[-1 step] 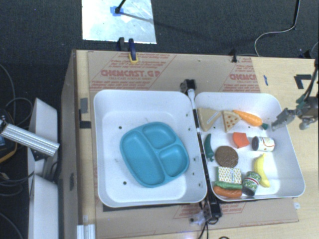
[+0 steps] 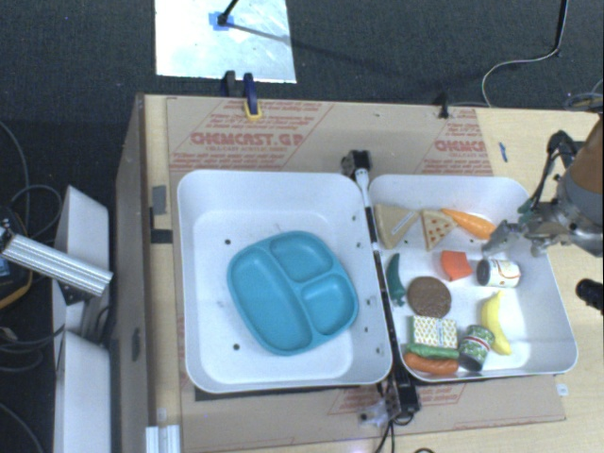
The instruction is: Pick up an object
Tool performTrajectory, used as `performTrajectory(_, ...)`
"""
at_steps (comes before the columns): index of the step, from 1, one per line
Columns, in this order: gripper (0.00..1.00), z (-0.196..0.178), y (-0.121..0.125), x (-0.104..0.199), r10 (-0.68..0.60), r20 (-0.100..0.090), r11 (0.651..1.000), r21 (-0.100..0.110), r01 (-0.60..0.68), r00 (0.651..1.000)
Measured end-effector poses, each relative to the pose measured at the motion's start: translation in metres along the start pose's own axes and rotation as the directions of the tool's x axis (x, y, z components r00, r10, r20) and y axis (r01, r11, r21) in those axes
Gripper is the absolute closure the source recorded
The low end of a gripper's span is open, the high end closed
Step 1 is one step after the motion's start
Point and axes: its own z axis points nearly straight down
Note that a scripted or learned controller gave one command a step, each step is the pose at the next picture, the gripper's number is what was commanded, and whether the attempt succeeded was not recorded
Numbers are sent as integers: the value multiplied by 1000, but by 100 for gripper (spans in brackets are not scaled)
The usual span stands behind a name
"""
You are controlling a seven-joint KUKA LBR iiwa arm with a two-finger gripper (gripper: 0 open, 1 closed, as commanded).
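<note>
The gripper point(image 2: 505, 237) hangs over the right bin point(image 2: 552, 333), low beside a small white can point(image 2: 500, 273); whether it is apart or together I cannot tell. Just left of the can lies an orange block point(image 2: 455, 265), with a carrot point(image 2: 469, 222) and a cracker wedge point(image 2: 435, 227) above it. Farther out sit a brown round patty point(image 2: 429, 296), a banana point(image 2: 494, 322) and a green pepper point(image 2: 394, 278). The left bin point(image 2: 203, 206) holds a blue divided tray point(image 2: 291, 291)
</note>
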Motion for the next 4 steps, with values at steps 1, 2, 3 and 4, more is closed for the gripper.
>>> performTrajectory(1, 0, 13, 57, 0, -3, 1, 1000, -3, 3, 1000)
performTrajectory(2, 0, 29, 111, 27, -4, 1, 1000, -4, 4, 1000)
performTrajectory(3, 0, 50, 97, 63, -4, 0, 1000, -2, 4, 1000)
performTrajectory(4, 0, 76, 108, 79, -3, 0, 1000, -3, 3, 1000)
